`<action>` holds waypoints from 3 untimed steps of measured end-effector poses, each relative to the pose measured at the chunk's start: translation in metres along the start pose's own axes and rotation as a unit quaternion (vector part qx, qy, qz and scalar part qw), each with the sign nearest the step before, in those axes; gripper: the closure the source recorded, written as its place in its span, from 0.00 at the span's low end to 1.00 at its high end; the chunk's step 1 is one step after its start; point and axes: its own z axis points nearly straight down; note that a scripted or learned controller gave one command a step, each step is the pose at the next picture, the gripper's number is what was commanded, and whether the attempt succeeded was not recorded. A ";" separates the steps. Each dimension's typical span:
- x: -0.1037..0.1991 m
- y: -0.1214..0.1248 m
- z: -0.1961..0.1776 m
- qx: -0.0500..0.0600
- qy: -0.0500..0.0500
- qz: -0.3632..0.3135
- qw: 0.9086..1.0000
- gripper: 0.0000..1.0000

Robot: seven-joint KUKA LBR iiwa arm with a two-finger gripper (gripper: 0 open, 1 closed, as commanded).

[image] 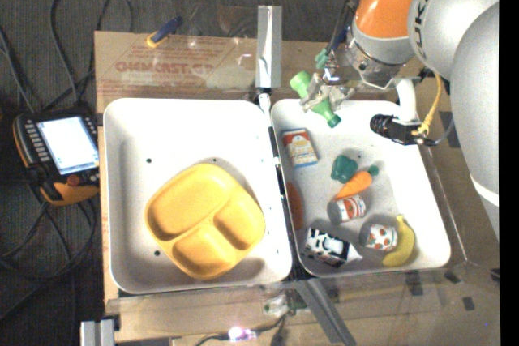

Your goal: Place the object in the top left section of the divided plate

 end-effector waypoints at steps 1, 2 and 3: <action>0.042 -0.066 0.030 0.001 0.002 -0.029 1.000 1.00; 0.034 -0.049 -0.036 0.001 0.001 0.141 0.990 1.00; 0.068 -0.116 0.025 0.002 0.002 0.110 0.994 1.00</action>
